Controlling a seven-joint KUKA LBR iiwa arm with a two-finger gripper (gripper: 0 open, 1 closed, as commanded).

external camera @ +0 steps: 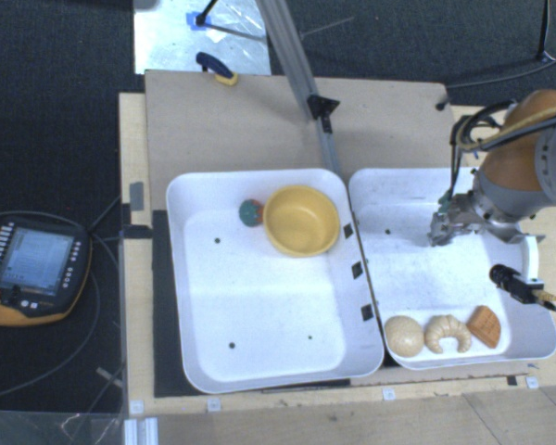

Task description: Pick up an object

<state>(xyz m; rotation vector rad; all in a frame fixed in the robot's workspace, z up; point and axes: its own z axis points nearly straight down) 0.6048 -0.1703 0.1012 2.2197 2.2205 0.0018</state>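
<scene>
Croissant point(448, 333) along right bin's point(398, 193) near rim; pincer point(442, 231) above bare floor, grip state unclear.

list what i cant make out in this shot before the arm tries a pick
- Gripper, camera view: too small and dark against the right bin to read the finger gap.
- Small green ball: its right side is hidden by the yellow bowl.
- Arm: cut off by the right edge.

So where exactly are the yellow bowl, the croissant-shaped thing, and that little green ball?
yellow bowl point(301, 221): camera view, on the middle of its inside.
croissant point(448, 333): camera view, on the middle of its curved body.
green ball point(250, 212): camera view, on its top, left of the bowl.
</scene>
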